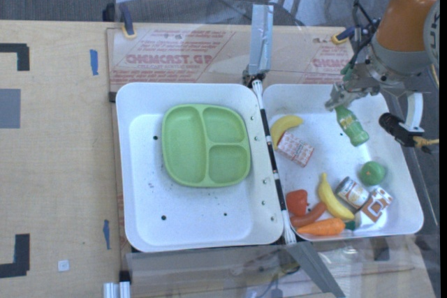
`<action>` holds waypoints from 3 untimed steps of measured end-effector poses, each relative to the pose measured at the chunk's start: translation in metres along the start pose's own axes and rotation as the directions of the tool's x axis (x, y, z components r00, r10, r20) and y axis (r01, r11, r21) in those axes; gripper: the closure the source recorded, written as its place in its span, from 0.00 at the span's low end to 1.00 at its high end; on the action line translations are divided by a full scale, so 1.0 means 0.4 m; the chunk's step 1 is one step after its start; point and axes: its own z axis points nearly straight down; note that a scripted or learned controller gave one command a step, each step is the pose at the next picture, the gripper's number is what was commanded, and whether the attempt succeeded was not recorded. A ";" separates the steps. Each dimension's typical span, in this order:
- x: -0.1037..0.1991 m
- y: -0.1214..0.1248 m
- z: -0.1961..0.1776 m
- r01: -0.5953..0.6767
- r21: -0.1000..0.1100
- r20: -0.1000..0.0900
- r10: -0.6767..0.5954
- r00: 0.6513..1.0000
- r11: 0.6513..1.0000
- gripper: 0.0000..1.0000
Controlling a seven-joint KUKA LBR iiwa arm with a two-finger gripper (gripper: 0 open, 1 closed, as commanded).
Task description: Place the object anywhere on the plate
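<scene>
Two white bins sit side by side: the left bin (136, 213) holds one green three-part plate (206, 144), the right bin (405, 220) one green bottle (351, 125), two bananas (286, 126) (333, 198), one carton (295, 149), one lime (373, 172), one can (351, 191), one carrot (321, 227) and one red pepper (297, 202). The tool (340, 100) is closed on the bottle's top, near the right bin's far side, well apart from the plate.

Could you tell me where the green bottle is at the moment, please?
The green bottle is in the right-hand bin, near its far right corner, just below the gripper, with the green ball nearer the camera.
</scene>
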 end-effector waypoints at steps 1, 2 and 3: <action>0.231 0.027 0.012 0.079 0.001 0.000 -0.079 0.997 0.997 1.00; 0.361 -0.027 -0.015 0.028 0.002 0.000 -0.028 1.000 1.000 1.00; 0.558 0.098 0.010 -0.062 -0.003 0.001 0.062 0.998 0.998 1.00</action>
